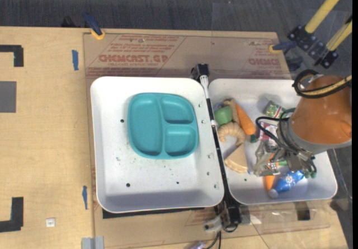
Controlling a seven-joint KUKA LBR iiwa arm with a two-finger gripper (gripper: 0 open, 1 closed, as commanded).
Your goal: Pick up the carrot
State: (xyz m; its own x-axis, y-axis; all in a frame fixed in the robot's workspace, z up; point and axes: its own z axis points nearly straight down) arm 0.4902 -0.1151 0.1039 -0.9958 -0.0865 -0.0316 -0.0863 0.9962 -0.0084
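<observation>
So the carrot point(244, 120) is lying in the right bin point(321, 189), up around 11 o'clock from the arm's wrist, slanting from upper left to lower right. It's resting just beside a green block point(224, 114) at its 9 o'clock and touching a beige ring-shaped thing point(231, 131) at its 7 o'clock.

The hand point(267, 163) is hanging low over the clutter near the bin's middle, at about 5 o'clock from the carrot, and I honestly can't tell whether it's wide or narrow because cables and toys are muddling it.

If I'm guessing at how to do this well: it's needing to come up toward 11 o'clock and close across the carrot's narrow width, not along it, roughly mid-length, away from the green block.

Room-wise, the divider point(210, 125) between the bins is sitting close at the carrot's 9 o'clock, so approaching from 3 o'clock is looking safer. There's bare floor at 12 o'clock. The left bin point(106, 147) is holding a teal tray point(163, 125).
</observation>
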